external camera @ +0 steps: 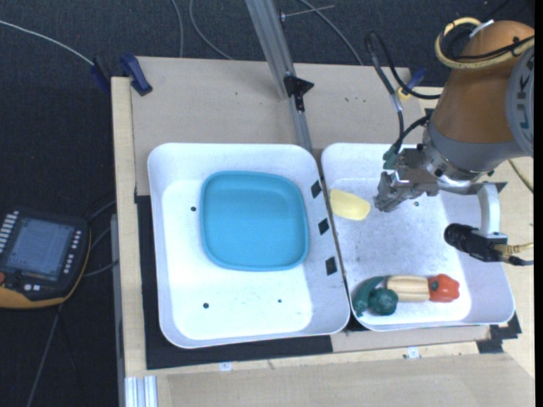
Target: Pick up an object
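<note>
A pale yellow lemon-like object [349, 204] lies at the left side of the right bin [475, 312]. My gripper [389, 198] hangs just to its right, low over the bin floor, apart from it by a small gap. Along the bin's front wall lie a dark green vegetable [375, 298], a tan bread-like piece [408, 288] and a red tomato-like piece [443, 288] in a row. A blue square plate [254, 220] rests in the left bin [170, 253].
A grey metal pole [278, 41] slants up from between the bins. A black cylinder on a white bracket [469, 239] juts from the arm over the right bin. Cables lie on the dark floor; a pendant [38, 257] sits at far left.
</note>
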